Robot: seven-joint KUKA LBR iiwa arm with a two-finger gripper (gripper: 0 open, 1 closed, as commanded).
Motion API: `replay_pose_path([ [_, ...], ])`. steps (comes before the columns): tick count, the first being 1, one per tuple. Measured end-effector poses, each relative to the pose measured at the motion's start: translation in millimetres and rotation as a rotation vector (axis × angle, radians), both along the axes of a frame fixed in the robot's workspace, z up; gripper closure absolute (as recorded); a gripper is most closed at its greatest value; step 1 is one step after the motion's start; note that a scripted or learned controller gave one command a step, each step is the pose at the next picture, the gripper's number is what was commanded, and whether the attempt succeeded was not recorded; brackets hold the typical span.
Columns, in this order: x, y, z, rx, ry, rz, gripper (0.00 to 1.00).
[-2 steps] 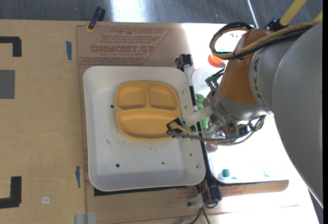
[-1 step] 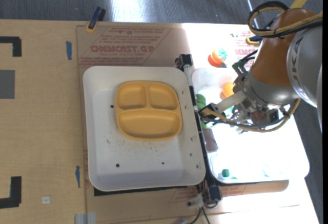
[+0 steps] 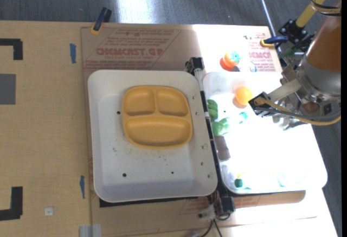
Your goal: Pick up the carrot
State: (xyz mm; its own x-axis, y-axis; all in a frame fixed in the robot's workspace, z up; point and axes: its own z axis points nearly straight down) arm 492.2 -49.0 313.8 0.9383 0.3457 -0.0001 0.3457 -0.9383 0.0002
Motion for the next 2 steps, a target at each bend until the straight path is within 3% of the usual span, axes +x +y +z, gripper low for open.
replay_pose_path([
  [1, -13, 44, -63, 0.002, 0.004, -0.151, 1.0],
  [2, 82, 1, -38, 0.0, 0.0, -0.079, 1.0],
])
